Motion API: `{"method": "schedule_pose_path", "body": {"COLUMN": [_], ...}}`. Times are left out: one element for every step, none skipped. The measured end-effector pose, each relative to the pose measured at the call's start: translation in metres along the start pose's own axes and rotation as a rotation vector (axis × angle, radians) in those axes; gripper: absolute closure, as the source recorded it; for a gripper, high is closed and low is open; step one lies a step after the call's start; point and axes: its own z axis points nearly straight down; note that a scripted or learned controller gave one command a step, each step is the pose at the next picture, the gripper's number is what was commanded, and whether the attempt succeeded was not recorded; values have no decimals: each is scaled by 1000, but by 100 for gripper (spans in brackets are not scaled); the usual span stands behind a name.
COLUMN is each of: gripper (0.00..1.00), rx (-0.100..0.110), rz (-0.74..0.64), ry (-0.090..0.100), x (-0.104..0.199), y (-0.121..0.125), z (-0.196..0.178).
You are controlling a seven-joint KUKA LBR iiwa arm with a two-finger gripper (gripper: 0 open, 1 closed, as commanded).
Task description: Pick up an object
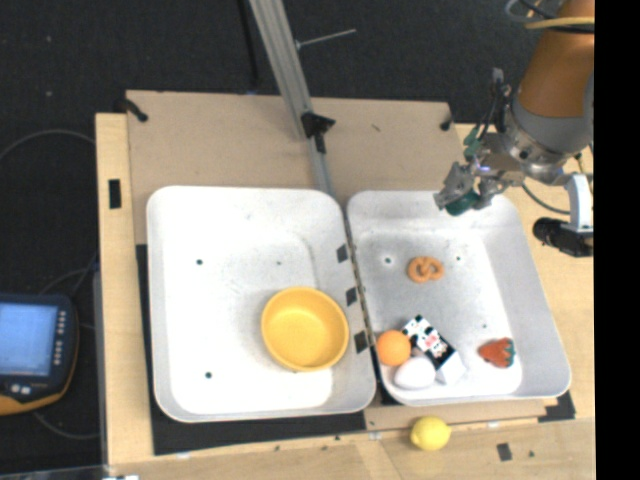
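Camera view, and we start big: the desk [120, 268] carries two white bins, the left bin [200, 238] with a yellow bowl [305, 328] near its front right corner, the right bin [520, 298] with the small stuff. The arm [555, 78] hangs over that bin's back right corner, the gripper [462, 196] low there, and whether the jaws are wide or narrow, I cannot tell. Nothing is lifted, so by my read the whole pick is left. Candidates: orange pretzel [425, 268] mid-bin, roughly round, no clear long axis; orange ball [392, 348], white egg [414, 374] and patterned box [428, 338] at the front left corner; strawberry [496, 352] front right, its long axis unclear. A lemon [430, 433] sits on the desk's front edge.
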Motion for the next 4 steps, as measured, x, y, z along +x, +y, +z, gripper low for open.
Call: {"method": "schedule_pose_path", "body": {"gripper": [100,100,100,100], "rx": [-1,-1,0,0], "rz": [0,0,-2,1], "ry": [0,1,2,3], "x": [47,91,146,189], "y": [-15,-29,-49,-68], "z": [13,22,29,19]}}
